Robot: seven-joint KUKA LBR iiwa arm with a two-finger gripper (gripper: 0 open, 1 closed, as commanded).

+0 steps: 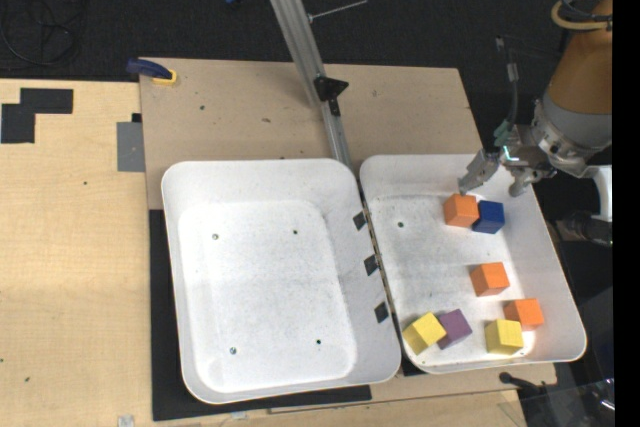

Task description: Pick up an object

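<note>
Blocks, seven of them, lie in the right bin (pixel 560 260); the left bin (pixel 185 190) sits beside it on the bench (pixel 70 215), the two rims meeting along the middle. Nearest the pincer are an orange block (pixel 461 210) and a blue block (pixel 490 216), touching each other side by side near the bin's far right part. The gripper (pixel 497 172) hangs just above and behind this pair, at the far rim of the right bin, with the arm (pixel 580 85) coming in from the right edge of the camera view. Two grey fingers (pixel 474 173) show, spread apart with a clear gap between them, so the pincer reads as released; nothing sits between them. The left finger's tip points down toward the orange block's far edge, near it; whether it touches cannot be told from this slant. The blue block lies just below the other finger's tip. Further toward the near side, a second orange block (pixel 489 278) lies alone in mid-bin, well apart from the gripper. Along the near rim, a yellow block (pixel 424 331) and a purple block (pixel 454 325) touch each other, and to their right a second yellow block (pixel 504 336) sits against a third orange block (pixel 525 313). A slanted metal rail (pixel 300 40) runs from the far side down to the joint between the bins.
</note>
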